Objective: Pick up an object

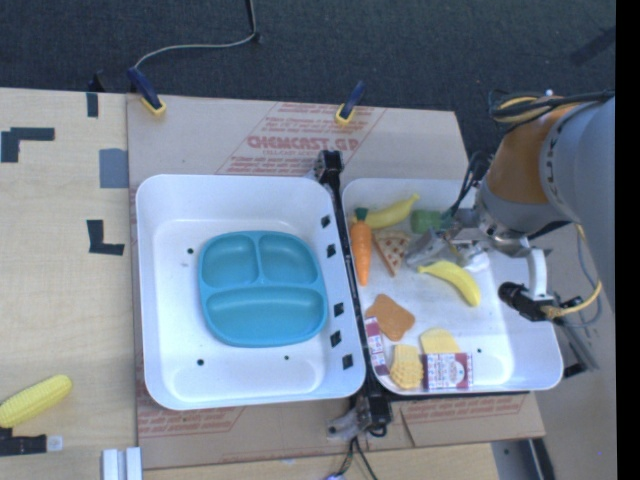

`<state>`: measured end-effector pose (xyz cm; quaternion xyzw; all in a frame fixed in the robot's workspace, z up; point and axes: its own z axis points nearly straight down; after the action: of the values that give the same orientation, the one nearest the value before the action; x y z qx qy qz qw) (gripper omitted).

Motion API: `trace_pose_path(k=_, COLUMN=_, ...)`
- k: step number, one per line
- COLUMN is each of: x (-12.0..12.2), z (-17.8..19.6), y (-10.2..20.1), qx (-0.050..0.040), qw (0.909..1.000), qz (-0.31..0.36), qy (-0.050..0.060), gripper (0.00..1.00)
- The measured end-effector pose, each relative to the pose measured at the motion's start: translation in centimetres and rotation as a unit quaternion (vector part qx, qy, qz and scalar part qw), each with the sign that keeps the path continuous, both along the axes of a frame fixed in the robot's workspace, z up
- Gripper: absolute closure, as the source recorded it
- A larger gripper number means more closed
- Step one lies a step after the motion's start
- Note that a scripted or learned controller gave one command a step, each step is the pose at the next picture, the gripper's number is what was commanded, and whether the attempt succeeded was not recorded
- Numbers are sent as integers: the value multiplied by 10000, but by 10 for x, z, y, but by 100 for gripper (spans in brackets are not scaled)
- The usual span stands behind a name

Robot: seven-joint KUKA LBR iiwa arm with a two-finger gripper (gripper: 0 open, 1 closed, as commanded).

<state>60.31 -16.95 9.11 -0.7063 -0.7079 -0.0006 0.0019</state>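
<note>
A: From the overhead camera, we see the gripper (pixel 437 240) low inside the right bin (pixel 520 363), near its upper middle. Can we tell how it's set?

B: We can't. The metal parts there blur into the toys, so whether it is apart, together or clamped on anything stays unknown to us.

A: What lies closest?

B: The yellow banana (pixel 453 280) just below it, perhaps touching, and a green piece (pixel 429 218) just above. To its left lie a waffle slice (pixel 391 252) and the carrot (pixel 361 252); a second banana (pixel 391 212) sits toward the bin's top edge.

A: If the banana is our target, how would it handle?

B: We'd judge it a light, stiff plastic toy, smooth and curved, so likely to slip or roll. We'd take it across the thick middle, not the tapered ends.

A: And the left bin (pixel 160 268)?

B: It holds a blue divided plate (pixel 264 288); a toy corn cob (pixel 35 398) lies out on the bench, well apart.
</note>
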Motion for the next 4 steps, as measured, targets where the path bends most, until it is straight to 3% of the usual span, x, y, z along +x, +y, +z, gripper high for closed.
trace_pose_path(k=1, x=58, z=-9, y=49, qx=-13, qw=9998, qz=-45, qy=172, gripper=0)
trace_pose_path(k=2, x=63, z=34, y=27, qx=-20, qw=10000, qz=-15, qy=41, gripper=0)
trace_pose_path(k=3, x=56, z=-2, y=65, qx=-22, qw=10000, qz=-25, qy=85, gripper=0)
trace_pose_path(k=4, x=65, z=62, y=39, qx=-24, qw=10000, qz=-6, qy=-12, gripper=0)
